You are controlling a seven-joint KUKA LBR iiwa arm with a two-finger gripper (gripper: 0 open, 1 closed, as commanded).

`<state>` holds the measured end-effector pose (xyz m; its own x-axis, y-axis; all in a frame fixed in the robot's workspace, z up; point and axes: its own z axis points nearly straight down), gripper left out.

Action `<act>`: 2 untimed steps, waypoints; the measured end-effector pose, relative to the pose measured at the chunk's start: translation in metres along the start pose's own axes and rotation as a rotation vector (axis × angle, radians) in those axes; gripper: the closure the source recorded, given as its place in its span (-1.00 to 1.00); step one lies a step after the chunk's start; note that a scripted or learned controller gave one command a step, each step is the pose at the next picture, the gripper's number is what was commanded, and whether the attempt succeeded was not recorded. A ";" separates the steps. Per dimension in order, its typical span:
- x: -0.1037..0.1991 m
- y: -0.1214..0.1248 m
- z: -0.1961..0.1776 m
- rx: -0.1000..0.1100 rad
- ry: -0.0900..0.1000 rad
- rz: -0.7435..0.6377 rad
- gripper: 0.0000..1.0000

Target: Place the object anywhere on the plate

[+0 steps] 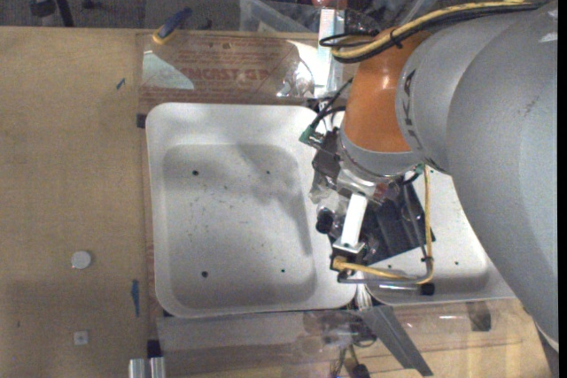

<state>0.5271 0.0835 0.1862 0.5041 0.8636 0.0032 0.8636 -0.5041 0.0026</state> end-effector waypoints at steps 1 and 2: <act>0.044 -0.062 0.049 0.007 -0.005 -0.145 1.00; 0.097 -0.107 -0.001 0.004 -0.003 -0.218 1.00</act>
<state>0.4838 0.2215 0.1870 0.3051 0.9523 -0.0002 0.9523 -0.3051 -0.0013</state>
